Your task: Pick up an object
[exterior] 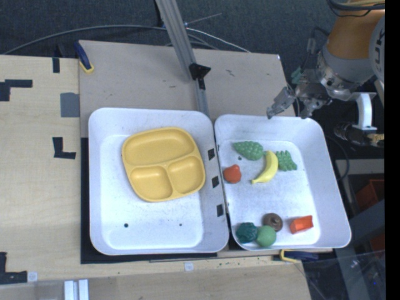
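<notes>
Camera view: the gripper (286, 102) hangs above the far rim of the right bin (325, 144), holding nothing; whether its fingers are spread or closed cannot be told. Below the fingers, inside that bin, lie a banana (267, 168), green grapes (248, 149) and a tomato (232, 174). Well left sits a yellow tray (164, 164).

a pale wooden bench (37, 186) is seen from above, marked with black tape pieces (59, 147) and a grey patch (69, 104). a dark carpeted floor (75, 8) lies beyond it, crossed by thin cables (112, 29). a slanted metal pole (178, 33) is fixed at the bench's far edge. even, soft lighting is cast throughout.
</notes>
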Robot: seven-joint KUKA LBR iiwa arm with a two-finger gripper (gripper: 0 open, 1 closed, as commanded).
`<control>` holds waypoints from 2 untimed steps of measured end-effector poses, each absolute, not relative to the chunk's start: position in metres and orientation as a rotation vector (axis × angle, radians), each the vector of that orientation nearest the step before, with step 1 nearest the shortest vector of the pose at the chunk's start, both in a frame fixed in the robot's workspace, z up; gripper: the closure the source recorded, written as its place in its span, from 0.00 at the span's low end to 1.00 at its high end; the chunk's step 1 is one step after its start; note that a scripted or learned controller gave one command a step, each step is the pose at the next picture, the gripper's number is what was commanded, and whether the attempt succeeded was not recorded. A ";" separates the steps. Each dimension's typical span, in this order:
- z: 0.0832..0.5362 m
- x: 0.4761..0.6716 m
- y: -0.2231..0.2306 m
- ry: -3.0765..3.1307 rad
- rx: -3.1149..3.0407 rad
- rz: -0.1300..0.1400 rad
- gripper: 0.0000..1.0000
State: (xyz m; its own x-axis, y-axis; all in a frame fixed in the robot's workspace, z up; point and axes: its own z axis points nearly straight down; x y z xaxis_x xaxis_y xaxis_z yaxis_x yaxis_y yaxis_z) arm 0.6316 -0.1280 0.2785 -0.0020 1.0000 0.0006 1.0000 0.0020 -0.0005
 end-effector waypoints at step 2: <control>0.229 0.635 -0.135 -2.220 -2.217 0.008 0.00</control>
